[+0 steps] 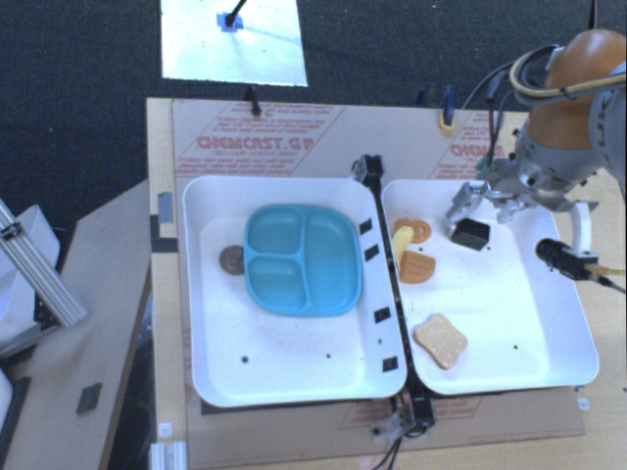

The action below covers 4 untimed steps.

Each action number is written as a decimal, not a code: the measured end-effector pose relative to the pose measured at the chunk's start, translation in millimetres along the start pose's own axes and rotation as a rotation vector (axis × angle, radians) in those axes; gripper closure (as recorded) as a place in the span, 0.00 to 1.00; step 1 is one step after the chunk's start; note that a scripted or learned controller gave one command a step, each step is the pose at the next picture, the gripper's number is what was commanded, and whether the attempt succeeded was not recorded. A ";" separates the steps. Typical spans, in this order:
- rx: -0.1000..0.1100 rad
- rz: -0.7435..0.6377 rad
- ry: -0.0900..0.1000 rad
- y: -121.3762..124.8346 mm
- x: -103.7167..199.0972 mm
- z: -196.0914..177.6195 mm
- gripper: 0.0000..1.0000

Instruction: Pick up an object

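Note:
My gripper (486, 207) hangs over the far part of the right bin (549, 360), its grey fingers (462, 204) spread open. Nothing shows between them. A small black block (470, 234) lies on the bin floor just in front of the fingertips. To its left sit a yellow and orange round piece (410, 231) and an orange wedge (417, 267). A tan bread slice (441, 341) lies nearer the front of that bin.
The left bin (211, 360) holds a blue divided plate (299, 260) and a small brown disc (232, 259) beside it. A black divider strip (384, 272) runs between the bins. A black cylinder on a white bracket (563, 255) reaches over the right bin's right side.

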State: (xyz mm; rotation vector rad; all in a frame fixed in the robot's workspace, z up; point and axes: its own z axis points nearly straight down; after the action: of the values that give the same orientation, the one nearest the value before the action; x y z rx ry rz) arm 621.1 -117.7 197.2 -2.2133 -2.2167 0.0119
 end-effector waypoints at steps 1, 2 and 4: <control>-0.013 -0.002 -0.001 2.8 0.2 -8.2 0.00; -0.011 -0.004 -0.001 4.1 6.0 34.5 0.00; -0.012 0.000 -0.001 -4.1 7.3 113.8 0.00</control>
State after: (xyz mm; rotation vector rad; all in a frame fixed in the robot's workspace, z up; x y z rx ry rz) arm 615.7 -110.3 83.4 -2.2201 -2.2226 0.0003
